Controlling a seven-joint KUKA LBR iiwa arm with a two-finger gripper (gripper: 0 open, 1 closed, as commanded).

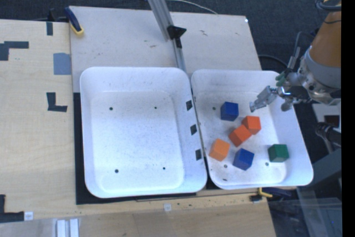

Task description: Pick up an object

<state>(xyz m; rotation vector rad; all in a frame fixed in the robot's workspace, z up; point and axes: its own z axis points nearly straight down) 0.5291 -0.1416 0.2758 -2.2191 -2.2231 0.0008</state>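
We see the gripper (260,102) over the right bin (294,175) near blocks (239,134); its grasp we cannot tell

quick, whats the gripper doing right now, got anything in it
Gripper: above the right bin, over its upper part, nothing seen in it; open or shut cannot be told.

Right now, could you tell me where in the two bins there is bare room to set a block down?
The left bin has its whole floor bare. In the right bin, blocks crowd the middle and lower floor, from the upper blue cube to the green cube; only the strip along its top wall is free, near the tool.
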